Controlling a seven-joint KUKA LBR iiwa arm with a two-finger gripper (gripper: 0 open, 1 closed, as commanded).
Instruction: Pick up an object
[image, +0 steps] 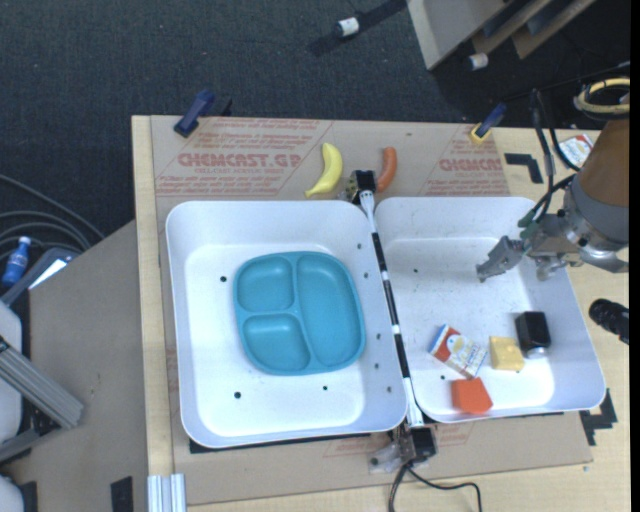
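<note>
The right bin (420, 300) holds several small things near its front: a red, white and blue carton (456, 351), a yellow block (506, 355), a black object (532, 331) and an orange block (471, 396). My gripper (522, 262) hangs over the right bin's back right part, above and behind these objects. Its fingers (495, 263) are spread apart with nothing between them. The black object lies closest, a little in front of the gripper.
A blue divided plate (298, 310) lies in the left bin (200, 300). Behind the bins on the bench lie a yellow banana (326, 171) and an orange sausage-shaped toy (386, 168). Cables run behind the arm at the right.
</note>
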